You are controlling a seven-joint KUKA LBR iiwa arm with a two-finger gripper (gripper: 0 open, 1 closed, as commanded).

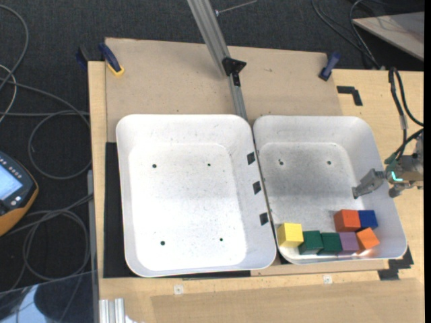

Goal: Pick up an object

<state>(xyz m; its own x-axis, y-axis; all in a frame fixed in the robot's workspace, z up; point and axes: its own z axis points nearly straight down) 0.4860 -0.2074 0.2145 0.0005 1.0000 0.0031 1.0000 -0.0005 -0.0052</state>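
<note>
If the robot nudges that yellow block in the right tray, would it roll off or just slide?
Probably slide: the yellow block looks flat-sided and squat, so it should neither roll nor tip. It seems rigid, likely painted wood or plastic. It sits beside the green block near the right bin's front wall, so a push may jam it.

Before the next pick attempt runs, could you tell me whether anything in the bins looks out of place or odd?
Nothing looks spilled or damaged. The blocks, including the yellow block and orange block, crowd the right bin's near corner. The gripper hangs at its right edge.
</note>
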